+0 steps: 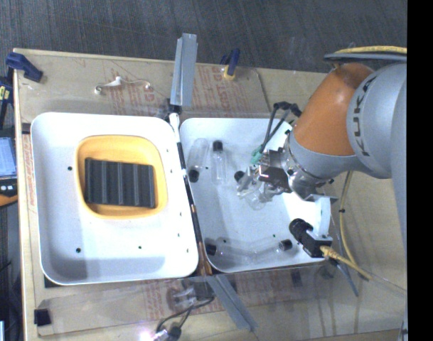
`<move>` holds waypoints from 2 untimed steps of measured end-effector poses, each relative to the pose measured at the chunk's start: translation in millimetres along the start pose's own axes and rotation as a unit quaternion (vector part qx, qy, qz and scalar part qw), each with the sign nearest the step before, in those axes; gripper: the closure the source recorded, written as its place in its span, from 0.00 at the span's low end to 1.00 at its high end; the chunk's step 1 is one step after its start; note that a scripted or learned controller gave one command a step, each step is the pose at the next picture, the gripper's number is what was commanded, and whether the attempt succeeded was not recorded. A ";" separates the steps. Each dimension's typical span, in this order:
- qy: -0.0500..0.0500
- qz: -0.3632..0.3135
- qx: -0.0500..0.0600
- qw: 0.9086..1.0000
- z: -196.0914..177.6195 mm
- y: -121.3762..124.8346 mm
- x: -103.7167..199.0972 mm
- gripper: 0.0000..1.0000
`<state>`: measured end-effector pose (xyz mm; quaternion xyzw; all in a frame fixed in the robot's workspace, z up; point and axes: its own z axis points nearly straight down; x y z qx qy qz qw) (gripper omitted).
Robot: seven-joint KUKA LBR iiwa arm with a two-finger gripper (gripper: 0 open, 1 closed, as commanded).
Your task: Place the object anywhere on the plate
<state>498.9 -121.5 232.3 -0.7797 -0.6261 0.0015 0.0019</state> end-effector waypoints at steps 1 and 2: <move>0.000 -0.063 0.000 0.998 9.5 30.6 54.7 1.00; 0.000 -0.096 0.000 0.995 42.0 70.0 162.6 1.00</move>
